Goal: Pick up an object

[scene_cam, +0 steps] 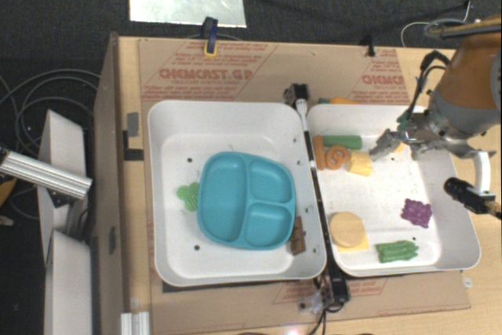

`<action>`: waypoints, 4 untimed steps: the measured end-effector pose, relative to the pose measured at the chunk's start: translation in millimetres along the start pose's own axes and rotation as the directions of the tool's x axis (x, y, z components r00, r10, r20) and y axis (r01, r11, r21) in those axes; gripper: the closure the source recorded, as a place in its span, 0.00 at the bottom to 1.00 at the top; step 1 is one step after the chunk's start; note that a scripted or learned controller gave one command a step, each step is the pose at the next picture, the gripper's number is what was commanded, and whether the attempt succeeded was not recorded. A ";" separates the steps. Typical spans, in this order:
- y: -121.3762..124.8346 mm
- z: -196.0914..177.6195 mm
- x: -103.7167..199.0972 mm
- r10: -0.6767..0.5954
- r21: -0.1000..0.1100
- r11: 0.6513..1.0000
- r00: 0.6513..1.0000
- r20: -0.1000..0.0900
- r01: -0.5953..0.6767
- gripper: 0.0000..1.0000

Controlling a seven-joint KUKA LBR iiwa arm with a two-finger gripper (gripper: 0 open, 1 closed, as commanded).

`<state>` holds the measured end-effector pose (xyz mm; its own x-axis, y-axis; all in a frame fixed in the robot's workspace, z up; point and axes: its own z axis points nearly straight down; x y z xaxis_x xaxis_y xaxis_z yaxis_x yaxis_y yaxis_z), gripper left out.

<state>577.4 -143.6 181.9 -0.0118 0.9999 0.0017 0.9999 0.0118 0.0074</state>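
The gripper (392,143) hung above the right bin (447,259), fingers spread and pinching nothing. Just left of it lay a pale yellow wedge (360,164), touching an orange spiral piece (335,158) and near a green cylinder (343,142). Nearer the bin's front edge sat a tan disc (347,230), a knobbly green piece (397,250) and a purple grape cluster (417,212). The left bin (169,247) held a smooth blue divided plate (246,200).

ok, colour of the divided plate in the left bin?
Light blue (teal); the divided plate shows clearly in the camera view.
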 end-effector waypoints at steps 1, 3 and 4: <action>40.3 38.5 49.0 0.001 0.005 1.000 1.000 0.000 -0.001 0.00; 25.9 86.6 23.2 0.008 0.004 1.000 1.000 0.002 -0.008 1.00; 19.3 -8.2 97.8 0.000 -0.002 1.000 1.000 -0.001 0.000 1.00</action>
